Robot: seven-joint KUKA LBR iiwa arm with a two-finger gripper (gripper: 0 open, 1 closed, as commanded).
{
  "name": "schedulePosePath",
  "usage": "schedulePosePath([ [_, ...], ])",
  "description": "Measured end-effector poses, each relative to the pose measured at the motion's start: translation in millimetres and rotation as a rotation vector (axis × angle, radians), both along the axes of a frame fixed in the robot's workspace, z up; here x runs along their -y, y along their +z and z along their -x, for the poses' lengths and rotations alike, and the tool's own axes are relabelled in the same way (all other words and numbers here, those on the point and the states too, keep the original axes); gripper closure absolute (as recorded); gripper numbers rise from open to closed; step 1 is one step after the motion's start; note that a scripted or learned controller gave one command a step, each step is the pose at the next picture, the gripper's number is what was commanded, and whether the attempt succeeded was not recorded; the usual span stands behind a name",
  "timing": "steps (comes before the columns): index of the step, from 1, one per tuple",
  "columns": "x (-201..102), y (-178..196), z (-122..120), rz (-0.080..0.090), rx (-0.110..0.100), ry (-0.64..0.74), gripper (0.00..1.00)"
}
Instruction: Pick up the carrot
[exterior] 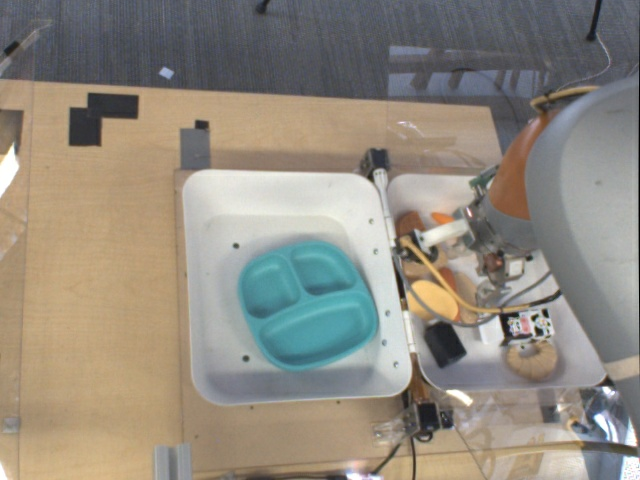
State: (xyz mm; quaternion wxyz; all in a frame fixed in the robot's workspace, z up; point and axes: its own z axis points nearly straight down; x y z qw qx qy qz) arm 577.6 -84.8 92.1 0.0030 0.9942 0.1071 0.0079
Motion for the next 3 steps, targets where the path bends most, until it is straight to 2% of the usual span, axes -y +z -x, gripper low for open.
schedulePosePath([
  [1, -68.0, 96.7, 58.8, -0.005, -0.003, 0.195, 0.0],
  [2, -61.9, 92.3, 27.5, -0.004, -0.013, 0.121, 0.0],
  [3, -61.9, 92.3, 27.7, -0.004, -0.013, 0.12, 0.0],
])
